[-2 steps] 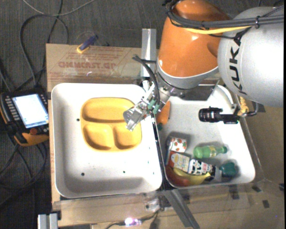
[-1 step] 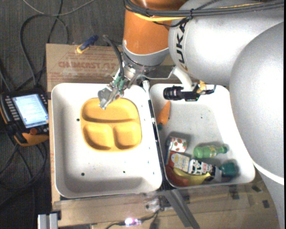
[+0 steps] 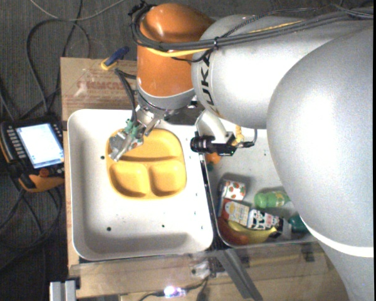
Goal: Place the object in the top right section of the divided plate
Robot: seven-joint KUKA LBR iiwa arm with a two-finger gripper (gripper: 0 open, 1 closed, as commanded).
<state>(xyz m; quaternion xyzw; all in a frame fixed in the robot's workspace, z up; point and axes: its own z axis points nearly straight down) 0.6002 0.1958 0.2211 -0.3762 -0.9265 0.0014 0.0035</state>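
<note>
A yellow divided plate (image 3: 151, 169) lies in the left white bin (image 3: 88, 224). It has one long section on its far side and two smaller sections on its near side. My gripper (image 3: 121, 145) hangs over the plate's upper left rim, below the orange wrist band (image 3: 166, 42). A small green and grey piece (image 3: 132, 129) shows at the gripper; I cannot tell whether it is a held object or part of the tool. The arm hides the plate's far right corner.
The right bin (image 3: 254, 162) holds a strawberry carton (image 3: 233, 190), a green bottle (image 3: 271, 199), a cow-patterned carton (image 3: 258, 219) and a yellow item (image 3: 245, 235). A teach pendant (image 3: 34, 146) lies left of the bench. A blue tool (image 3: 116, 56) rests on the wooden board.
</note>
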